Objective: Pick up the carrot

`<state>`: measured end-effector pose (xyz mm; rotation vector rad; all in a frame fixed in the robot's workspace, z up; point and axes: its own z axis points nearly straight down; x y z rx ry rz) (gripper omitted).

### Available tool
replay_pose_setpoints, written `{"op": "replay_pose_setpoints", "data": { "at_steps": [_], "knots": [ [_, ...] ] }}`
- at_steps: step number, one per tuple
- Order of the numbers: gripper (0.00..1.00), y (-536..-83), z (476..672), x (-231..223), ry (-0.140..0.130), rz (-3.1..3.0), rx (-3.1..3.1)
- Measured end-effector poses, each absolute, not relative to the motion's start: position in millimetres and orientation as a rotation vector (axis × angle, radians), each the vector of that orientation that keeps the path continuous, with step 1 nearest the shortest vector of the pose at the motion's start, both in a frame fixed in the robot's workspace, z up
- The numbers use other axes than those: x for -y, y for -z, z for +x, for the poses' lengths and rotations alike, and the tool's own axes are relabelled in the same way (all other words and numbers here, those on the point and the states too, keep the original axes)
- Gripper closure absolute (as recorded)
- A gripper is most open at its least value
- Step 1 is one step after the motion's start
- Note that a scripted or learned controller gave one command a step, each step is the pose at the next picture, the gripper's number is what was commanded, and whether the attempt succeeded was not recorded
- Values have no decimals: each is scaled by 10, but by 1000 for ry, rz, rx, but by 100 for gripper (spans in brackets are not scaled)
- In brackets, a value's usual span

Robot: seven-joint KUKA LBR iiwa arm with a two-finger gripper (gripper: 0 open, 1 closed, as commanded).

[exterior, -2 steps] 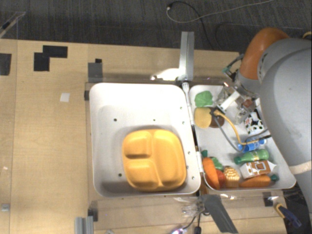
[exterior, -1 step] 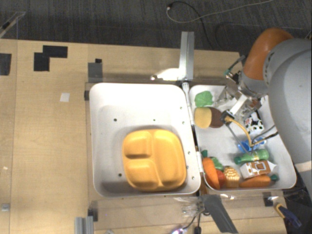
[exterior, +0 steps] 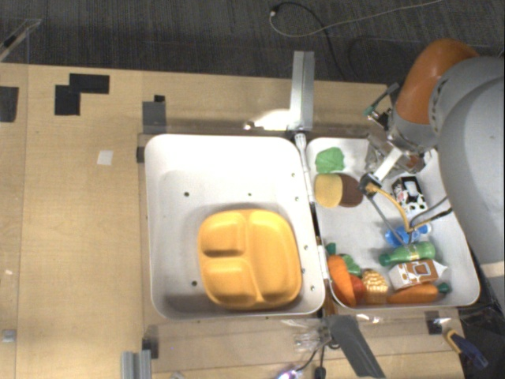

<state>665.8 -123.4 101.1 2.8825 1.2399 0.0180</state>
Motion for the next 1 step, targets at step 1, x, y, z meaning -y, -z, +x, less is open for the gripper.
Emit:
{"op": "replay_pose_setpoints", "data": {
  "at_steps": [1],
  "knots": [
    [100,-1138,6679,1219,-26,2878,-1245]
  ]
}}
